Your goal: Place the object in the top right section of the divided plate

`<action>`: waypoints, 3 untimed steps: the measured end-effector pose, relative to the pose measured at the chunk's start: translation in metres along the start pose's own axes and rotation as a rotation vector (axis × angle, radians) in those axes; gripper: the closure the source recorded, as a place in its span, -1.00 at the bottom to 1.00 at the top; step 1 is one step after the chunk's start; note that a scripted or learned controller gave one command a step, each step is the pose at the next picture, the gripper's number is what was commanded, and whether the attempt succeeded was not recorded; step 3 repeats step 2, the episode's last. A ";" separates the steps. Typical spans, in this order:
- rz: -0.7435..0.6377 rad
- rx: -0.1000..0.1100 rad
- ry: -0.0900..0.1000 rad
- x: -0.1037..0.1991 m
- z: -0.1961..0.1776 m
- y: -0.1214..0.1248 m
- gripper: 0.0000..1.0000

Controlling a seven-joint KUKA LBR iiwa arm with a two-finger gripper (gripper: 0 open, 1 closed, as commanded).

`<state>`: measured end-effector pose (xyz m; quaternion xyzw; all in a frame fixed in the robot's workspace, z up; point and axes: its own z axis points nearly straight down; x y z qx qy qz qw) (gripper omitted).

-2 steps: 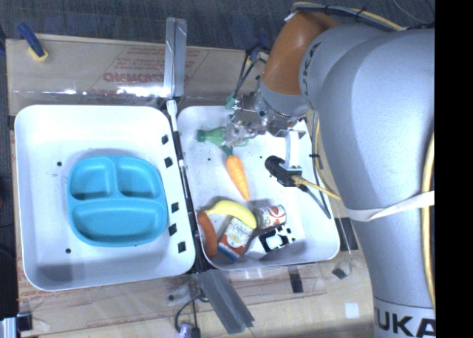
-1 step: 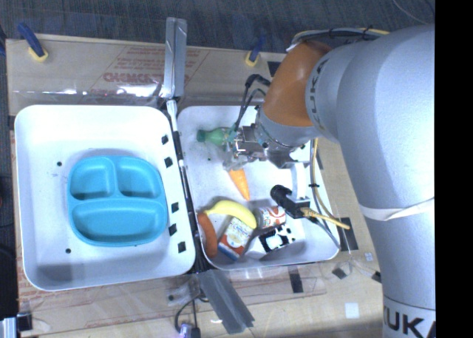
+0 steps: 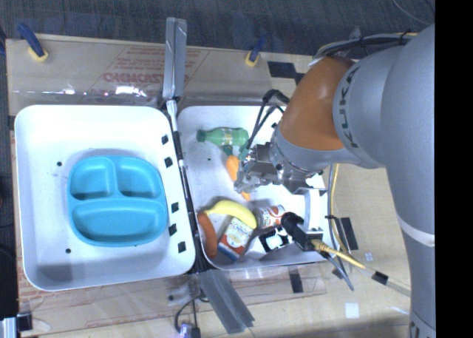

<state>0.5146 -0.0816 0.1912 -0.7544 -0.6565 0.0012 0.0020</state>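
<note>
Blue plate [image 3: 116, 200]: left bin, sections bare, awaiting delivery. Gripper [image 3: 247, 181]: right bin, beside plate, low over orange carrot [image 3: 232, 167] for pickup; finger state cannot be told.

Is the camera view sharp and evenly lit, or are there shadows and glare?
Camera view: lighting is soft and fairly even; the blue divided plate shows mild sheen, the left bin a faint shadow along its lower rim; the gripper region looks slightly blurred and dark under the arm.
</note>
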 end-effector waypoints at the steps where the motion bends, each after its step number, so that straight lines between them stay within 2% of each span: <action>1: -0.029 0.001 0.000 0.022 -0.012 -0.023 1.00; 2: -0.191 0.003 0.000 0.089 0.001 -0.024 1.00; 3: -0.191 0.003 0.000 0.089 0.001 -0.024 1.00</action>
